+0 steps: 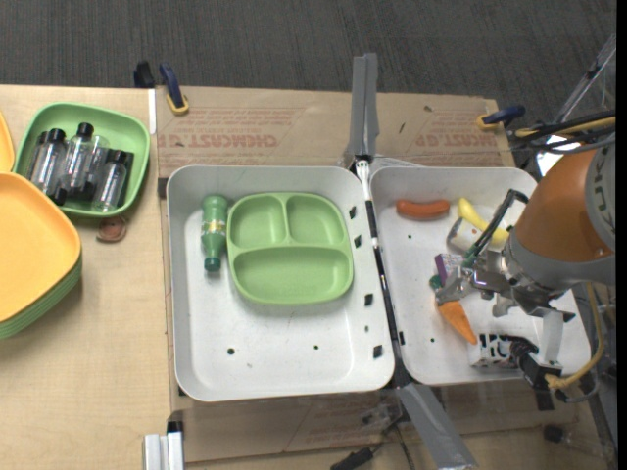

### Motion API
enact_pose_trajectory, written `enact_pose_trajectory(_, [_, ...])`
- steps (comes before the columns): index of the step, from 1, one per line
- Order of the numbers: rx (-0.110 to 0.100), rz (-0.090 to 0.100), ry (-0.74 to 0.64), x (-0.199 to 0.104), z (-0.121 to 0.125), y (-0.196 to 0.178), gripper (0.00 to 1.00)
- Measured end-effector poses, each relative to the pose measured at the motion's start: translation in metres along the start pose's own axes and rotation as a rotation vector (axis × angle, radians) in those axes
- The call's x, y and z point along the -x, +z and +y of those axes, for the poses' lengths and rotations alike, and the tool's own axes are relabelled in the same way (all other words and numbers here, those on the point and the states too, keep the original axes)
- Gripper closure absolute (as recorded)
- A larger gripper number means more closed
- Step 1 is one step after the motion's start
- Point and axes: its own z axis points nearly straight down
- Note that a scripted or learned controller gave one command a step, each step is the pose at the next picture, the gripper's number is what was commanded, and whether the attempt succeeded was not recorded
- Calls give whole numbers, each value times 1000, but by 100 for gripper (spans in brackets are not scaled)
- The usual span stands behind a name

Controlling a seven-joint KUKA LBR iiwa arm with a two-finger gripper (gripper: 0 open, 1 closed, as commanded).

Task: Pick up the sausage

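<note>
The sausage (422, 208) is a short reddish-orange link lying flat near the back left corner of the right bin (421, 360). My gripper (469, 270) hangs low over the middle of that bin, in front of and to the right of the sausage and apart from it. It sits among a purple item (446, 272), an orange carrot (457, 319) and a yellow piece (475, 215). The grey wrist with its orange band (573, 213) hides the bin's right side.
A white packet (496, 351) lies at the right bin's front. The left bin (284, 360) holds a green divided plate (291, 248) and a green bottle (213, 231). On the bench to the left are a green tray of bottles (83, 160) and stacked orange plates (29, 253).
</note>
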Motion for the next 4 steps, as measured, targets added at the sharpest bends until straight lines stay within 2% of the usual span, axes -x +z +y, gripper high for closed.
enact_pose_trajectory(1, [0, 0, 6, -6, -15, 28, 0])
enact_pose_trajectory(2, [-2, 0, 10, -5, -15, 20, 100])
enact_pose_trajectory(4, [0, 0, -147, 11, -11, 27, 100])
